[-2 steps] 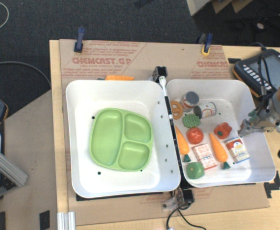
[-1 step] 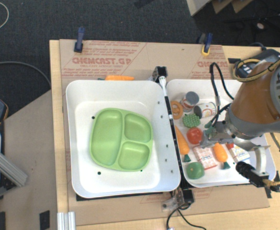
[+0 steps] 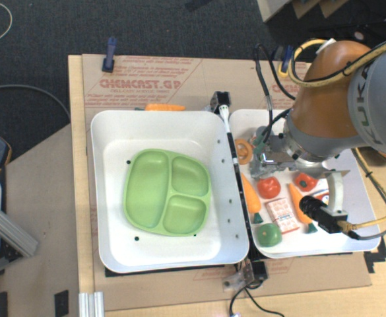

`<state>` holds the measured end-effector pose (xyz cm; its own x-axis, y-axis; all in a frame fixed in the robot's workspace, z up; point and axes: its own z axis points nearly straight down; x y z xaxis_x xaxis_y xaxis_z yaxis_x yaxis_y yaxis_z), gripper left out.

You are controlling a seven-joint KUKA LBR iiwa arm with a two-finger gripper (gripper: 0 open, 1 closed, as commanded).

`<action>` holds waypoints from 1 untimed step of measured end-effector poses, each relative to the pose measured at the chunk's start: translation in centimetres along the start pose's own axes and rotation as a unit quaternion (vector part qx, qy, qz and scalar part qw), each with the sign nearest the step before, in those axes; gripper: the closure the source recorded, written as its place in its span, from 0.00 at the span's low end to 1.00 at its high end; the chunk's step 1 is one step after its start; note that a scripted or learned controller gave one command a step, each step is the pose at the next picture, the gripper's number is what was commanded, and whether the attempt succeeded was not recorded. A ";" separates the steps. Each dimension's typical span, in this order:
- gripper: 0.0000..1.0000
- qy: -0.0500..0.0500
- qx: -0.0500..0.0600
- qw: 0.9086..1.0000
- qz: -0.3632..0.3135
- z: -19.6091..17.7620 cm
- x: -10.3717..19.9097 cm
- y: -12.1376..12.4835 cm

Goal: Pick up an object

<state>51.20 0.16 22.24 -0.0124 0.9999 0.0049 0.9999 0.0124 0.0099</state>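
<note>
Your gripper (image 3: 266,156) sits low over the right bin (image 3: 364,177), near its upper-left part, metal hardware hanging under the grey/orange wrist; can't tell its state from this angle, and no obj visibly in it. Closest pick candidate, imo: the red tomato-like piece (image 3: 268,187), just below the gripper in view, i.e. toward the near edge of the bin. Round, smooth, glossy plastic, no long axis so approach angle shouldn't matter much, but it may roll. Left of it, along the bin wall, an orange carrot-shaped piece (image 3: 251,199), long axis running roughly up-down in view, so you'd close across it sideways. Below the tomato: flat red/white printed card or box (image 3: 282,216), prob hard to grab flat. Green round piece (image 3: 269,234) at the near-left corner. Brown pretzel-ish item (image 3: 243,150) just left of the gripper. Left bin (image 3: 107,177) holds a matte green divided tray (image 3: 167,191), well apart.
</note>
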 end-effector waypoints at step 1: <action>1.00 -0.006 0.002 1.000 0.012 -4.3 -11.3 -1.6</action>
<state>49.73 -11.15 26.46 0.0107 0.9999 -0.0064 0.9999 -0.0107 0.0068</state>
